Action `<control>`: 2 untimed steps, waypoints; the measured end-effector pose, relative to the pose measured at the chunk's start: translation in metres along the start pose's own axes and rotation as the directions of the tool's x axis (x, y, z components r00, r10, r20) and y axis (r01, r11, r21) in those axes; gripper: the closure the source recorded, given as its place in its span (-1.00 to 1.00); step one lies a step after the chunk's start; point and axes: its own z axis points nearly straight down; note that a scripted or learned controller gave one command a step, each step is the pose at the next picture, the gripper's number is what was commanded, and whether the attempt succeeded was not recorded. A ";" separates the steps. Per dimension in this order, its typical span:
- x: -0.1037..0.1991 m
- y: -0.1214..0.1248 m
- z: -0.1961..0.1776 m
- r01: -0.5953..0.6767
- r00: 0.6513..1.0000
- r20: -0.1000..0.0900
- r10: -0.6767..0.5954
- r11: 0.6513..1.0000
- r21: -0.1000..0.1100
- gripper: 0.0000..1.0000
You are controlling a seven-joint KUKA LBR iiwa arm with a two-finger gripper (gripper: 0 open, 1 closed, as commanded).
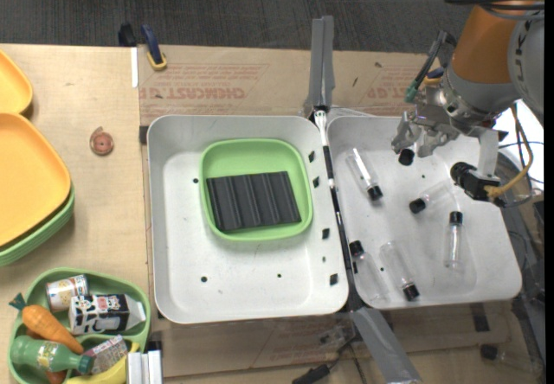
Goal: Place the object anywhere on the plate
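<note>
The gripper [414, 142] hangs over the right bin [493, 283] at its twelve o'clock edge; whether its fingers are parted or closed cannot be told, and nothing seems to be held. Clear vials lie scattered below, the nearest vial [363, 176] at seven o'clock from it. The green plate [216, 159], bearing a dark ribbed slab [253, 200], sits in the left bin [173, 227].
</note>
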 end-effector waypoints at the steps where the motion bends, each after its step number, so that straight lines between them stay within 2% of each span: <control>1: 0.018 -0.028 0.022 0.044 0.999 -0.001 -0.044 0.999 0.002 1.00; 2: 0.063 -0.049 0.006 0.115 0.993 -0.001 -0.115 0.993 0.001 1.00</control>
